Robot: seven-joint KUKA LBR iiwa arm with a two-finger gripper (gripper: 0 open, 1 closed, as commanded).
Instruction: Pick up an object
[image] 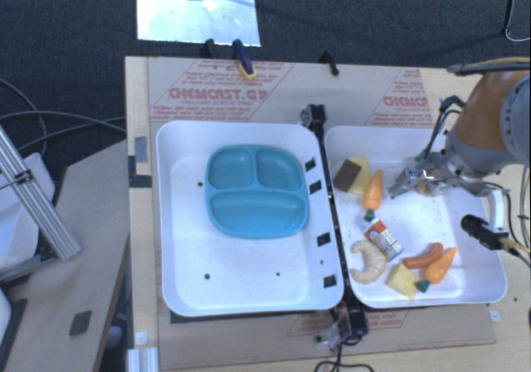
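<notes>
The right bin (477, 291) holds several small toy foods. A brown and yellow block (351, 173) lies at its upper left, with an orange carrot (373, 189) beside it. Lower down are a small red and white can (384, 240), a pale shrimp-like piece (369, 259), a yellow wedge (401, 279) and two orange pieces (433, 260). My gripper (411, 180) hangs low over the upper middle of this bin, just right of the carrot. Nothing shows in its grasp.
The left bin (191, 279) carries a blue divided plate (255, 192). A black divider with clips (323, 196) runs between the bins. The arm's orange band (489, 117) and a black cable part (481, 231) overhang the right bin's right side.
</notes>
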